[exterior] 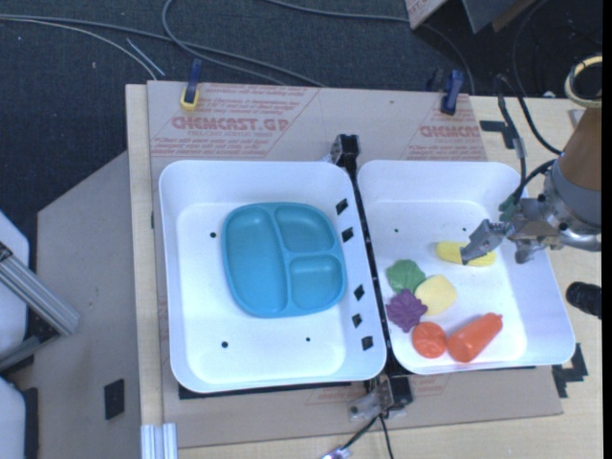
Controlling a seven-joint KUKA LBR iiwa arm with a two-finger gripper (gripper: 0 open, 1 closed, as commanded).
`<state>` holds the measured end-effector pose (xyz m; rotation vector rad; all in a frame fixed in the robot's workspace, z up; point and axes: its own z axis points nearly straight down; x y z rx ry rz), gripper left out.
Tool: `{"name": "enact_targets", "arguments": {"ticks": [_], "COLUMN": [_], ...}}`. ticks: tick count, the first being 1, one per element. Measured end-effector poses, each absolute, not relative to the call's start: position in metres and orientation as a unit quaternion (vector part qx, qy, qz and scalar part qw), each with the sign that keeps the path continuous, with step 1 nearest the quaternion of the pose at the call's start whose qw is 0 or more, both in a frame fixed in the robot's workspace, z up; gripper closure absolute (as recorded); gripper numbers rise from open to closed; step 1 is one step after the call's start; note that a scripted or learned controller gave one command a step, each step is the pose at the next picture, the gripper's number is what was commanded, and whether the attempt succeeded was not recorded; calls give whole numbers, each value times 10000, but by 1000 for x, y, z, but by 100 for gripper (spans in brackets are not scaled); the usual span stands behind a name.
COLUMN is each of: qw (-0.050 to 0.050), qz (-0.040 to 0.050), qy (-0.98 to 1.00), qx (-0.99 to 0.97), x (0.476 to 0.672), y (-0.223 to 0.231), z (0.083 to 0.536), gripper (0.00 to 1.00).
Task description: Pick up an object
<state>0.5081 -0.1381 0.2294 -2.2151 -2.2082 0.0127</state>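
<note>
Six small toy foods lie in the right bin (535, 199), and the one nearest the gripper (475, 249) is a yellow piece (453, 252) toward the bin's far right side. The gripper's dark tip sits right over that piece's right end, overlapping it in the view; whether it is released or clenched cannot be told from this angle, nor whether the piece is in its grasp. Below and left of the yellow piece come a green item (405, 274), a pale yellow item (437, 294), a purple item (405, 309), a red item (428, 339) and an orange carrot-like item (474, 337), bunched close together. Beside this bin, the left bin (182, 256) holds a blue divided tray (283, 257).
</note>
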Motion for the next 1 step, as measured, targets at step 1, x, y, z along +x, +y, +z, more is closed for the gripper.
{"name": "enact_targets", "arguments": {"ticks": [1], "qw": [11], "qz": [-1], "qy": [-7073], "qx": [-7070], "x": [511], "y": [-138], "z": [236], "gripper": [0]}}
